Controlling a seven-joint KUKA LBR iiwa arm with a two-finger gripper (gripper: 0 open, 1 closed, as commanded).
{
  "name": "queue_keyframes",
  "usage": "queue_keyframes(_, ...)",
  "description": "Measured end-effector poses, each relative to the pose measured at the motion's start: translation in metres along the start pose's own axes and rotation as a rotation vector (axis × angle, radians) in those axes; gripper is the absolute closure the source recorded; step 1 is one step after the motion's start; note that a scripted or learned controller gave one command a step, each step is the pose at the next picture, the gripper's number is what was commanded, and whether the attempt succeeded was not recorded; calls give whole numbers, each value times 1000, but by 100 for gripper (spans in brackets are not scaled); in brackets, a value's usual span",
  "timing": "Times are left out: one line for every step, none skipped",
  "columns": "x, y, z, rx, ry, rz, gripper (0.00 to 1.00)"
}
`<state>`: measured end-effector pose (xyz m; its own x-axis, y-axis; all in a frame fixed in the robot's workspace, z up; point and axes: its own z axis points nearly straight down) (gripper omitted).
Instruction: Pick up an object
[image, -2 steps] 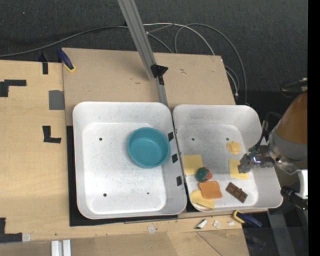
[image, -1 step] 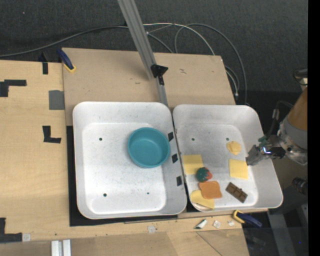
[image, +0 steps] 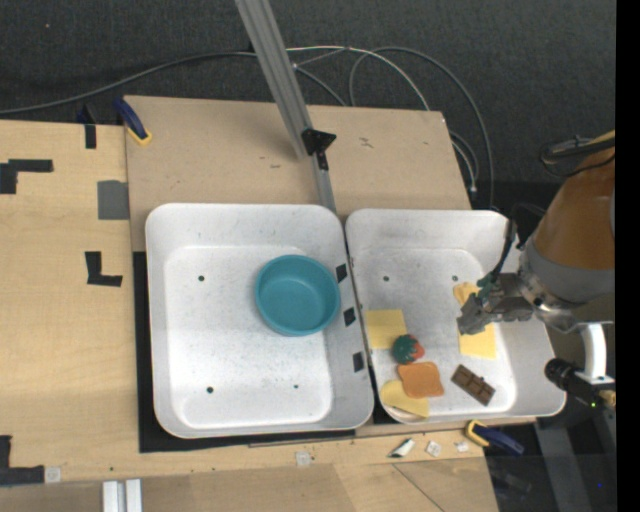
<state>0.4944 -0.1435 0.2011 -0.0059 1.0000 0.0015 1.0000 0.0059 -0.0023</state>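
yellow flat piece (image: 481, 343) lies in the right bin (image: 425, 232) just beside the end effector (image: 478, 313), which hangs low over it. a teal bowl (image: 296, 294) sits in the left bin (image: 190, 300).

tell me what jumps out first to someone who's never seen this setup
The blue bowl stands out most, alone in the left bin. Next is the cluster of small food-like pieces in the right bin: yellow slices, an orange piece, a green and red ball and a brown chocolate bar. The gripper hangs over that bin's right side, by a yellow slice.
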Motion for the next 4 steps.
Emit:
queue_keyframes(47,11,-4,-1,1,-2,100)
queue_keyframes(96,19,-14,-1,0,-2,100)
queue_keyframes(151,19,-5,2,0,-1,100)
queue_keyframes(205,15,0,2,0,-2,100)
